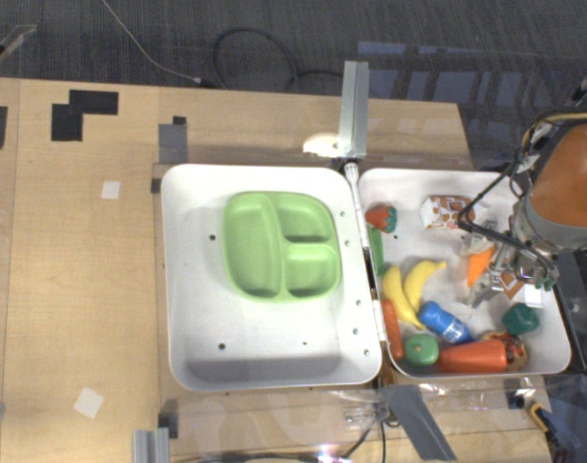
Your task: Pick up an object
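Note:
The right bin holds several toys: two yellow bananas, a blue bottle, a green ball, a long orange carrot, a red-and-green strawberry, a printed snack packet, a dark green piece and a small orange piece. My gripper hangs low over the bin's right half, right beside the small orange piece and just above the blue bottle. The arm's wrist hides part of the bin's right side.
The left bin carries a light green divided plate. A red chili and a green stick lie along the right bin's left wall. A metal post stands behind the bins.

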Motion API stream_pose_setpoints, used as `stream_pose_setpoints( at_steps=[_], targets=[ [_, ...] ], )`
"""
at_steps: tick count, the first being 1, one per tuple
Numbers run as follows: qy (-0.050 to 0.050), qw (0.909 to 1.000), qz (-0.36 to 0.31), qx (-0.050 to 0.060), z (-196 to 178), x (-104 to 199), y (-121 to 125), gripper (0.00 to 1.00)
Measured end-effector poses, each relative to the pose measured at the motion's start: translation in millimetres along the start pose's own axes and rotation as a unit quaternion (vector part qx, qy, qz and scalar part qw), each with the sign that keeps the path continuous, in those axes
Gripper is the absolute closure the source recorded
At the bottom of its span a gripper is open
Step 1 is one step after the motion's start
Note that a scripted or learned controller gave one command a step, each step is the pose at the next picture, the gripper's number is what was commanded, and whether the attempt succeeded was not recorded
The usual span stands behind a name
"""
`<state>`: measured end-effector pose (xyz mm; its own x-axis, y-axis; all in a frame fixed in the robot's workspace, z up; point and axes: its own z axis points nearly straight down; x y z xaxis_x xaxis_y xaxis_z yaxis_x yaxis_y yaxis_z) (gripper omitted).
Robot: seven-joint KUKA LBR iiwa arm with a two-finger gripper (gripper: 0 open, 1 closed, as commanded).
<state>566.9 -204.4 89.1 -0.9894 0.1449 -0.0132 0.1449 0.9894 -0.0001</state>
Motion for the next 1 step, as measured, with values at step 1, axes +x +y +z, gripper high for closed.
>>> stream_pose_setpoints(
  at_steps=[1],
  targets=[
    [-0.001,0.9945,-0.105,-0.001,-0.2,-16.2,60.7,0.00]
  ],
)
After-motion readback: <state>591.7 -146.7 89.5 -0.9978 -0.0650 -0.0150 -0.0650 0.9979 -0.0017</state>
